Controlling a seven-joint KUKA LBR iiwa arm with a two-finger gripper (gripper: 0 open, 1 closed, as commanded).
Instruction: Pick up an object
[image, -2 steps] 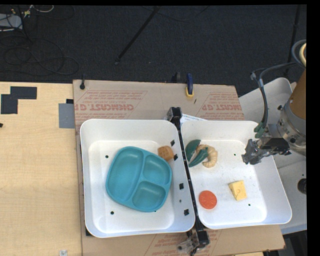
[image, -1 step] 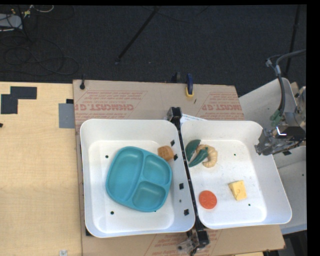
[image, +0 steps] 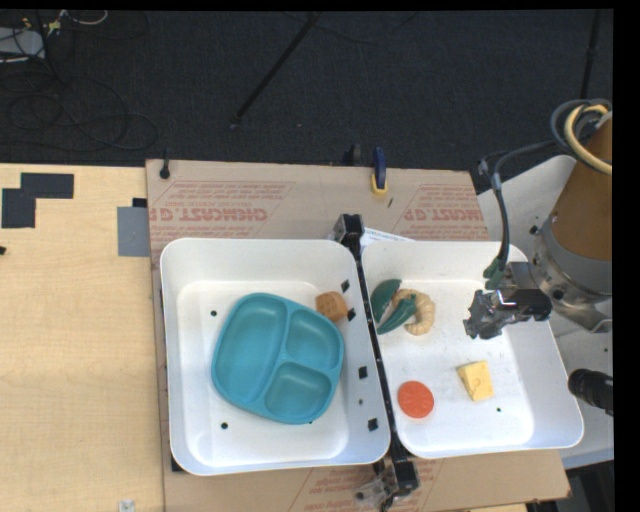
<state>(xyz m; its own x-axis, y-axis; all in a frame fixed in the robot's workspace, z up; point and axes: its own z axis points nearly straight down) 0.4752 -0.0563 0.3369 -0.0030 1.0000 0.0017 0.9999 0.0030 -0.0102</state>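
Over right bin (image: 560, 420), gripper (image: 484, 322) hovers, jaw state unclear; yellow block (image: 476, 380) and red disc (image: 416, 399) unpicked, grasp pending.

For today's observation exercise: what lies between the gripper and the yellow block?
Nothing but bare white bin floor separates the gripper from the yellow block, seen in the camera view.

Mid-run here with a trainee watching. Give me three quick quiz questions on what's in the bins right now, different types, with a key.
1. True or false: the blue plate lies in the right bin.
2. Which lies nearest the gripper? A) brown piece B) yellow block C) red disc
3. Fill in: the green piece touches the ___ piece.

Key: 1 false, it is in the left bin; 2 B; 3 tan.
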